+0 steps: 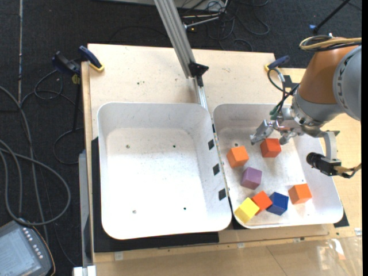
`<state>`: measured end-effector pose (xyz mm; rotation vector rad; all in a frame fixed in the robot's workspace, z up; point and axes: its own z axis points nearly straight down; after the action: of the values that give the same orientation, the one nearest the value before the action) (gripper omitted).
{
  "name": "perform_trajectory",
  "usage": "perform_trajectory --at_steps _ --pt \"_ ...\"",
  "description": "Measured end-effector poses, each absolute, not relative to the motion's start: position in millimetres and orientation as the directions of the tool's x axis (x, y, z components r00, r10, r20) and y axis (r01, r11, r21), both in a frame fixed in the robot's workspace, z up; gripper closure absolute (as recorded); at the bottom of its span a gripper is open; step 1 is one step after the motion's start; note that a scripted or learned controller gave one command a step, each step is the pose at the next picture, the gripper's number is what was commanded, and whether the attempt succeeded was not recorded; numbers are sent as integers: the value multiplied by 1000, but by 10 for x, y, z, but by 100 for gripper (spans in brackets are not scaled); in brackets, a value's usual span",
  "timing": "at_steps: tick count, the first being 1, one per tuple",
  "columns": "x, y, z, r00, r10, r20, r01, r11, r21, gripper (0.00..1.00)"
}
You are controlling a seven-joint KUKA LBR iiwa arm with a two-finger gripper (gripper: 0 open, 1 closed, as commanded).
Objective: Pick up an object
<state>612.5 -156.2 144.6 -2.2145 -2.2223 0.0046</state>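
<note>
Arm [330,76] enters from the right, orange band above the wrist, wrist angled down-left over the far part of the right bin [325,209]. Pincer [275,132] sits low, right at the red cube [271,147]; fingers spread, nothing visibly between them. Left of the red cube: orange cube [237,155], purple cube [251,177] nearer. Near edge: yellow cube [246,210], small orange block [262,200], blue cube [278,203], another orange cube [299,193]. Left bin [109,154] sits beside it on the counter [144,73].
</note>
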Motion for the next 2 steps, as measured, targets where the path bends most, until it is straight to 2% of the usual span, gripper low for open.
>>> perform_trajectory --at_steps 1,2 --pt "6185 -1590 1215 0 1000 -8 1000 0 21 0" --pt "6195 -1590 1310 0 1000 -10 1000 0 25 100"
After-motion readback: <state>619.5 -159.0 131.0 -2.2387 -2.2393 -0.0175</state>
